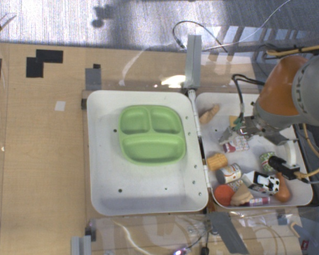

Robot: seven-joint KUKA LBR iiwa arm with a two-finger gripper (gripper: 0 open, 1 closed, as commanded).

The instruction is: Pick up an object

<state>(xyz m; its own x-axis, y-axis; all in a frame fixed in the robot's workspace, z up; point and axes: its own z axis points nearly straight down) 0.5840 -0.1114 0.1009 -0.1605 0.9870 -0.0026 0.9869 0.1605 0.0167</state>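
My gripper (238, 130) hangs low over the upper middle of the right bin (306, 198), on the grey arm with the orange band (279, 89). Right under it lies a red and white packet (235, 144), and a small yellow piece (233, 120) sits just above it. The view does not show whether the gripper touches or grips either one. Nearby in the same bin are a tan piece (209, 112), a yellow corn cob (217, 160) and a small can (232, 172).
The left bin (103, 185) holds a green divided plate (151, 134). Along the right bin's front edge lie a red-orange ball (222, 194), a tan wedge (243, 194), a black and white cow toy (267, 182), an orange item (283, 191) and a green round thing (267, 160).
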